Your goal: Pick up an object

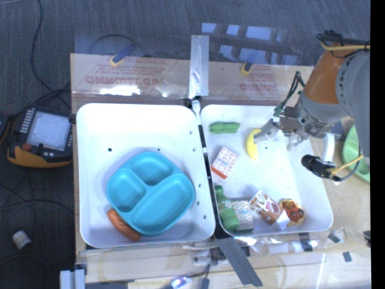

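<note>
End effector [278,135] above right bin [313,191], beside banana [252,144]; holding nothing, spread unclear.
Risk: fingers clip the banana end, it rolls away.

The bench [138,80] carries two white bins, left bin [96,125] beside right bin [313,188].

Yellow banana [252,144] in right bin [313,185]
</note>
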`<action>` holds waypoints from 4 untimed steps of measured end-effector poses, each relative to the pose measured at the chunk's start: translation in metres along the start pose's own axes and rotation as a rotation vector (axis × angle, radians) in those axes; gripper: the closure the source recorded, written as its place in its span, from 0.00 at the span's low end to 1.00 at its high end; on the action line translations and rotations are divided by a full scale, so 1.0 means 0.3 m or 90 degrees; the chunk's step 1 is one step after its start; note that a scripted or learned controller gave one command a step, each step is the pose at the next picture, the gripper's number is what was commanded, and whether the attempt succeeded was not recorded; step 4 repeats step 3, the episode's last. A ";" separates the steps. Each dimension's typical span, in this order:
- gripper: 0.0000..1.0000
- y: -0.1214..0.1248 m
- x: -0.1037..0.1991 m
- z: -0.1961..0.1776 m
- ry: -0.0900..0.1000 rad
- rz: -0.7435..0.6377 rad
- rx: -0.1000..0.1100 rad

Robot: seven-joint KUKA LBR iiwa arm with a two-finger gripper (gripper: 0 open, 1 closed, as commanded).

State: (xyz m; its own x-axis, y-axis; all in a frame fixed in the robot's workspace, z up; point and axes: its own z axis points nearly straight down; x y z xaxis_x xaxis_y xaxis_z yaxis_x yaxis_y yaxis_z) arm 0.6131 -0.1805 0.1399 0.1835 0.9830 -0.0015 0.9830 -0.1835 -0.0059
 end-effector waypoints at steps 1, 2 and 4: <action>0.00 0.053 0.065 0.172 -0.003 -0.104 -0.007; 1.00 0.055 0.067 0.148 -0.003 -0.104 -0.007; 1.00 -0.083 0.069 -0.257 0.000 -0.121 -0.001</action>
